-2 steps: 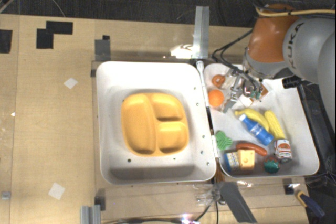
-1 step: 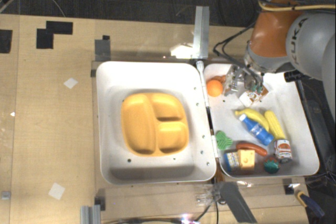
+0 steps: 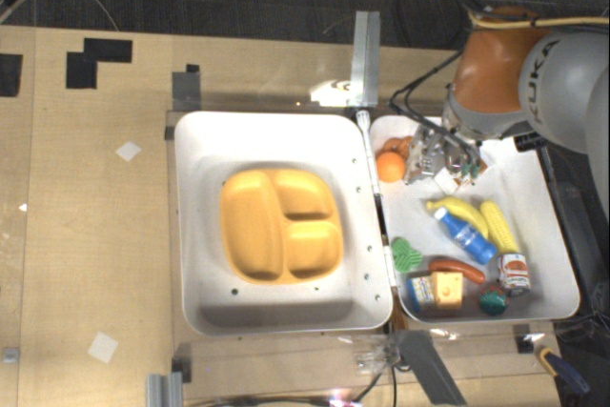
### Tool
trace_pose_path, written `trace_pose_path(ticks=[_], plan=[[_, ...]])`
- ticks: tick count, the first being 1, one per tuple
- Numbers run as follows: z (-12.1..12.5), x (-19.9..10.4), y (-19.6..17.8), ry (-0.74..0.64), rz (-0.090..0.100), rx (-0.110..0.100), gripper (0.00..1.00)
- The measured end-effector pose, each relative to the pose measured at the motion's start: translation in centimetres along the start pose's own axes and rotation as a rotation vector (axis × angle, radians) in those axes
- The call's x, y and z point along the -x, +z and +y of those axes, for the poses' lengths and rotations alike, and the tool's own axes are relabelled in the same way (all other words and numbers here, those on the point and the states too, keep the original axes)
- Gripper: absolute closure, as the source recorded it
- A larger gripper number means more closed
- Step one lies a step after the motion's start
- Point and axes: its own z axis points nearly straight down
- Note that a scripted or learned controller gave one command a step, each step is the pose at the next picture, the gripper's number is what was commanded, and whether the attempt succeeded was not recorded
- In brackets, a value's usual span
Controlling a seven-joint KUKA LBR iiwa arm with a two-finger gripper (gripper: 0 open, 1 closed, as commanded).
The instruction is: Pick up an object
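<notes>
Here my gripper hangs low over the far end of the right bin, toward that bin's eleven o'clock corner. My wrist and its cables cover most of it from above, so I cannot tell how it is set or whether anything sits in it. An orange ball lies just beside it at nine o'clock, close against the bin's left wall, with a smaller orange-brown thing behind it that I cannot identify.

Toward six o'clock from my gripper the other objects crowd the near half of the bin. A banana lies across the middle, touching a blue bottle that slants toward five o'clock. An ear of corn lies beside the bottle at its three o'clock side. Below them a small red-and-white can stands near the right wall, and a dark green round piece sits at the can's seven o'clock. A sausage lies by a yellow block, which overlaps a blue item I cannot make out. A green toy rests against the left wall.

The left bin holds a yellow divided tray at its centre.
</notes>
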Motion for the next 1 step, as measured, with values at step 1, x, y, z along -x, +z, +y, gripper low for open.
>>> trace_pose_path(ticks=[1], plan=[[0.01, -0.43, 0.01, -0.001, 0.024, 0.000, 0.00]])
